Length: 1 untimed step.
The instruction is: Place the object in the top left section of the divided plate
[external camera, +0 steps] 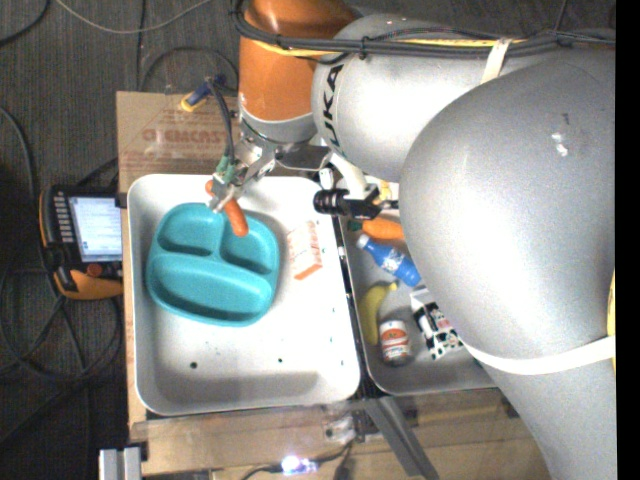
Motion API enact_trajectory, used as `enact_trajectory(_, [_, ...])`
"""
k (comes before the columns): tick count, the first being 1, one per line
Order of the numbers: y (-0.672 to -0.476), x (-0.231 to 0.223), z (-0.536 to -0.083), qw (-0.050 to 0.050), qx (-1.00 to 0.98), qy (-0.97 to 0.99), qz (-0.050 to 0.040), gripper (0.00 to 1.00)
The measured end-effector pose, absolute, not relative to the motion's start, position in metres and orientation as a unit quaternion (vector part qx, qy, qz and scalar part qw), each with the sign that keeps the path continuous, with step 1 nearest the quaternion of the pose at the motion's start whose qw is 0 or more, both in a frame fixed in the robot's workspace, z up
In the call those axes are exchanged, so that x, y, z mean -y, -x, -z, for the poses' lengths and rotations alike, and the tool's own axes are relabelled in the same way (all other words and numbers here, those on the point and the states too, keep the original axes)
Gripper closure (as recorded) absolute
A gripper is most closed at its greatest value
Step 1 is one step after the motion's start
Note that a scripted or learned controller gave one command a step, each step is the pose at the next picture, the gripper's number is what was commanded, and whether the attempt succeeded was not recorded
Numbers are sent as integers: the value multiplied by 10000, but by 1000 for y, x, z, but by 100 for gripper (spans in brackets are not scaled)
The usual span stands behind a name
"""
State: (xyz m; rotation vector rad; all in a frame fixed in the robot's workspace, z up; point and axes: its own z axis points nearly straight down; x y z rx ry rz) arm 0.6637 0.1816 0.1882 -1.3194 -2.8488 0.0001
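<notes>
Divided plate [212, 273] in left bin [240, 368]; carrot [236, 218] over plate's upper rim; bottle [392, 260], can [395, 341] in right bin [440, 376].

bins [150, 368]: 2 | divided plate [215, 268]: 1 | carrot [236, 219]: 1 | blue bottle [393, 261]: 1 | can [396, 342]: 1

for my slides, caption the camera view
Gripper lowering small orange carrot over teal divided plastic plate in left white bin.

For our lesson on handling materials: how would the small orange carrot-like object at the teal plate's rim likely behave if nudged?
The orange object looks elongated and rounded, so it may roll. It seems small, probably light. Lying on the divided plate rim, it could slide inward.
</notes>
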Motion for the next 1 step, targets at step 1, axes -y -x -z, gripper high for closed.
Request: enact_trajectory(1, [-662, -181, -141, -2, 9192, 3937, -14, 100])
